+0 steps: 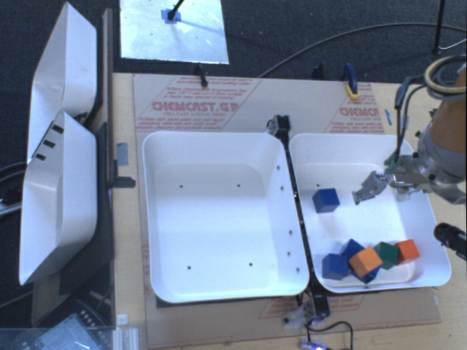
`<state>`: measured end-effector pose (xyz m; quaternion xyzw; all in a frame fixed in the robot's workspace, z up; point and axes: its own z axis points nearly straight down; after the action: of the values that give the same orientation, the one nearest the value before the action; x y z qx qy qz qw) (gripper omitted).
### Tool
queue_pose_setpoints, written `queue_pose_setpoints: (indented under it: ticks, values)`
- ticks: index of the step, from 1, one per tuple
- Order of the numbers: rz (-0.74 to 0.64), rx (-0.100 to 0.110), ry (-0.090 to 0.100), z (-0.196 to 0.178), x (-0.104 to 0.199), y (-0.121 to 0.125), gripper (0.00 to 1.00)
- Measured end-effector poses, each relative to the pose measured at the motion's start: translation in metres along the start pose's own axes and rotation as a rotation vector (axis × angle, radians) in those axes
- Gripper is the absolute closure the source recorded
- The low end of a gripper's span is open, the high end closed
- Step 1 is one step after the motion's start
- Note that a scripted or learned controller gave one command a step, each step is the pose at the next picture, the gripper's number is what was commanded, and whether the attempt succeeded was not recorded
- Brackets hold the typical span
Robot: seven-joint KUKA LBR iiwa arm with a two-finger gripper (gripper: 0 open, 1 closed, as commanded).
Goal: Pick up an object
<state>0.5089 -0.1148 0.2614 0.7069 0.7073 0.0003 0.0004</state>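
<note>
In the right bin a lone blue cube lies near the middle. Along the bin's front wall sits a cluster: a blue cube, another blue cube, an orange cube, a green cube and a second orange cube. My gripper hangs over the right bin, just right of the lone blue cube and apart from it. Nothing shows in its grasp. The grey arm with its orange band comes in from the right edge.
The left bin adjoins the right one along a shared rim. Spare white bins lean at the far left. A metal plate lies beyond the bench, with cables and a blue clamp at the back.
</note>
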Motion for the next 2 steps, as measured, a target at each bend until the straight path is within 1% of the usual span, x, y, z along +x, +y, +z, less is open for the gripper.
queue_pose_setpoints:
  ticks: [1,2]
  values:
    - [0.0,0.012,0.002,0.176,-0.005,0.039,0.0]
    - [-0.002,-0.002,0.0,0.175,0.002,0.12,0.0]
